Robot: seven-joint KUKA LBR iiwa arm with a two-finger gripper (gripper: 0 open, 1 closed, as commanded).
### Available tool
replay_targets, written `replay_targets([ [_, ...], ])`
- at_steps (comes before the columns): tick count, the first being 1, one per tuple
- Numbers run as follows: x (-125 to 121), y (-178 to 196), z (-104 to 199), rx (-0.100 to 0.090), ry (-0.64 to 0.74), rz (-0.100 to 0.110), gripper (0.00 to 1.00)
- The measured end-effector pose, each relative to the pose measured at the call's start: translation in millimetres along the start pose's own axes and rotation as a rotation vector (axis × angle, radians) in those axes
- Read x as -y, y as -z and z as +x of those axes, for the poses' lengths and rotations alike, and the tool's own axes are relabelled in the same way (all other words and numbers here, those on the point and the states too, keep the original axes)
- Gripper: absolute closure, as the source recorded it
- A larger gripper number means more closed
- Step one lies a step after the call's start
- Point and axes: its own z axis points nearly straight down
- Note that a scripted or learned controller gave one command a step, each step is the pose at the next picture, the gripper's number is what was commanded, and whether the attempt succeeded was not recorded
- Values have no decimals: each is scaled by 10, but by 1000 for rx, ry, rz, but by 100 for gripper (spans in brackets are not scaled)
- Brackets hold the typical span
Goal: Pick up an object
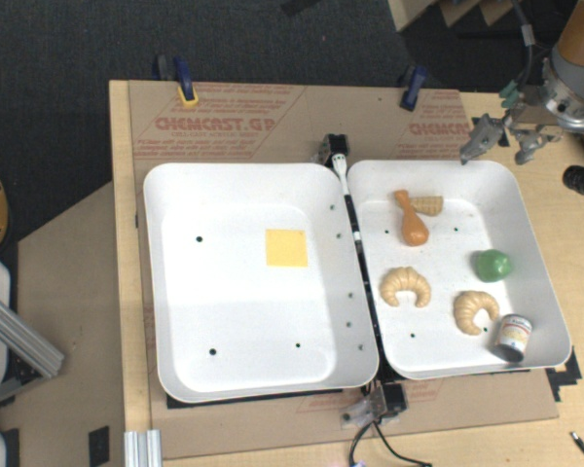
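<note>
The claw (499,142) is hanging spread wide and holding nothing at the upper right of the frame, above the right bin's (535,251) far rim. In that bin 2 croissants (406,285) are lying near a green ball (492,265). A yellow square (286,248) is sitting in the left bin (175,261).
</note>
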Motion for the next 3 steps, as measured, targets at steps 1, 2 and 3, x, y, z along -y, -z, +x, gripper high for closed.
replay_targets([
  [1, 251, -1101, 505, -5, 4, 12, 0],
  [2, 31, -1684, 822, -3, 4, 6, 0],
  [3, 18, -1531, 797, 0, 1, -1, 100],
])
